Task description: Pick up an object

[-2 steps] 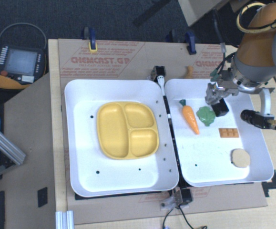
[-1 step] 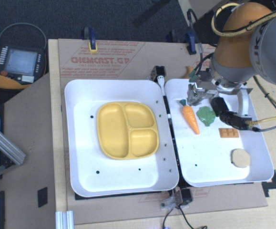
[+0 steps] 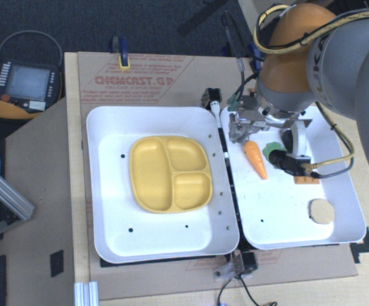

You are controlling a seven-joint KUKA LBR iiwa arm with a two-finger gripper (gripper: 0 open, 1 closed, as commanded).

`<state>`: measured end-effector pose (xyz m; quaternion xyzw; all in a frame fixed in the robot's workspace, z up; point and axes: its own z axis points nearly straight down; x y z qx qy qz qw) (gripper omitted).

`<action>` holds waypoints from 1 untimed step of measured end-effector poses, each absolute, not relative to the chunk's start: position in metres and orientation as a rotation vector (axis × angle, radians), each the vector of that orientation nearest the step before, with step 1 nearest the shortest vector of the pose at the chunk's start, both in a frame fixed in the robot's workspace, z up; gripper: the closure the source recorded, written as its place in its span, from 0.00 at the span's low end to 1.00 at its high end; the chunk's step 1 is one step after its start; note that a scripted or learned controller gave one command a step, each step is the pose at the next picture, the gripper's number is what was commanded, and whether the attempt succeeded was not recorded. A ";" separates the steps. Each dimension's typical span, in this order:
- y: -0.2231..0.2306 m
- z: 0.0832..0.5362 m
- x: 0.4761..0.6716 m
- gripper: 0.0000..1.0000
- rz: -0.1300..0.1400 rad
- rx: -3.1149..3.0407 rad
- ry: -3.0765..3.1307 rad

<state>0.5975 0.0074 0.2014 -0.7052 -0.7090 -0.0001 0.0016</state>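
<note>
The hand (image 3: 243,131) hovers low in the right bin (image 3: 337,231), just above the carrot's (image 3: 256,159) upper end; I cannot tell how it is set. Approach step: next, descend squarely and close on the carrot

Right bin crowded at its upper end, open at its lower left.

The arm (image 3: 311,50) hangs over the right bin's (image 3: 286,231) far end, blocking approach from above there. A carrot (image 3: 255,159) lies just under it, a tan disc (image 3: 322,211) sits near the right rim; the floor between them is bare. The yellow divided plate (image 3: 170,173) fills the left bin's (image 3: 104,190) middle.
</note>
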 end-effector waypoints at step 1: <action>0.065 0.224 0.589 1.00 -0.007 -2.215 -2.230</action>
